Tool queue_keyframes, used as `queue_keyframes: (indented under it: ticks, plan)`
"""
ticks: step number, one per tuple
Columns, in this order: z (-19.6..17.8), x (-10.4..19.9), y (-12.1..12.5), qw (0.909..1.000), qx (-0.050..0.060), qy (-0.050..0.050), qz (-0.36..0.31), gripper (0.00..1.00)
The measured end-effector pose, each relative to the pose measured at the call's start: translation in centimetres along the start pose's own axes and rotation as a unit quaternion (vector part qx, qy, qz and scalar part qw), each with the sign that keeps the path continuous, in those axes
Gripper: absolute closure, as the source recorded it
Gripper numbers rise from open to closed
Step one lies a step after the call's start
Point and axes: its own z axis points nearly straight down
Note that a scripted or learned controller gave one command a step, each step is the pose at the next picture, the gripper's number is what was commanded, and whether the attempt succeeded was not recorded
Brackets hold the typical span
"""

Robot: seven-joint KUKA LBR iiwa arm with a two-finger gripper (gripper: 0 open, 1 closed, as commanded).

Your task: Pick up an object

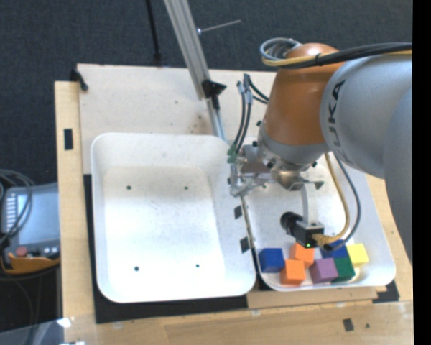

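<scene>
From my remote seat the feed looks evenly lit, bright on the bench and dim on the dark floor toward twelve and nine o'clock. The left bin is nearly blown out, its white floor showing only a soft grey shade under the rim toward eleven o'clock. The orange band carries a broad, soft highlight at its twelve o'clock side, so light seems to fall from overhead. Shadows are faint and diffuse. Focus is soft overall, the coloured blocks slightly smeared and grainy.
</scene>
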Motion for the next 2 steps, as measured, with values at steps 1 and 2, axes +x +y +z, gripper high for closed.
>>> queue_keyframes:
  ticks: [1,2]
  plan:
    - [0.6,5.71,-2.37,1.0,0.001,0.0,0.0,1.0]
    - [0.59,5.42,-2.29,1.0,0.0,0.0,0.004,0.0]
